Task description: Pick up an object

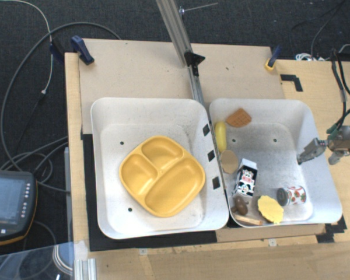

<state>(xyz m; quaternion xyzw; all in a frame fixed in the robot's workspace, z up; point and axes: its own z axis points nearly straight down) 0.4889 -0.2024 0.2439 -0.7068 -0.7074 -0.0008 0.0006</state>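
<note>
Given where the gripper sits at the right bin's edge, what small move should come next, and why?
Probably a short move leftward and toward the bin's near side, to above the small can. The gripper sits at the right bin's right wall with nothing seen between its fingers, and the can is the closest object.

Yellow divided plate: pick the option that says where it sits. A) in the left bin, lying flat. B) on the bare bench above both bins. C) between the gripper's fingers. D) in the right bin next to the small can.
A: the yellow divided plate lies flat in the left bin, while the gripper is over at the right bin's far edge, apart from the plate.
</note>
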